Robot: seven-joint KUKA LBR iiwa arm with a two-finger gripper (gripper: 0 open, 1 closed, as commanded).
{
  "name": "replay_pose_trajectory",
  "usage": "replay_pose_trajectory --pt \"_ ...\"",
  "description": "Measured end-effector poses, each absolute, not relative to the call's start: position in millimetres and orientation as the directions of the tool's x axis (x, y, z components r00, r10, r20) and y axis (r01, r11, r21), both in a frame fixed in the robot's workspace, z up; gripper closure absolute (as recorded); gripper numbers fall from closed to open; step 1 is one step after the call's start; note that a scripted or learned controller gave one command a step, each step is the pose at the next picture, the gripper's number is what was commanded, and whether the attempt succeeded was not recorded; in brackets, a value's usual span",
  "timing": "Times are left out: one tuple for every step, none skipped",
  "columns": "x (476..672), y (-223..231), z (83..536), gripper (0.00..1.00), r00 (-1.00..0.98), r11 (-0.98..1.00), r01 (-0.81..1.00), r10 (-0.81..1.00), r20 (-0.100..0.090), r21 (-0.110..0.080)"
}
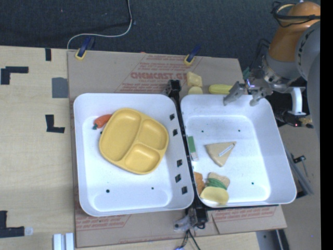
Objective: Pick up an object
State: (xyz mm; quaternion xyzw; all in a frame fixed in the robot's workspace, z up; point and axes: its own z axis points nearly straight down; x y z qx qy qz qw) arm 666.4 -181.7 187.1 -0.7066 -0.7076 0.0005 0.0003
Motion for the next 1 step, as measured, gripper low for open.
replay_pose_trajectory --pt "647.0 -134.1 79.2 0.00 -0.004 0.004 1.000 1.000 -0.002 -0.002"
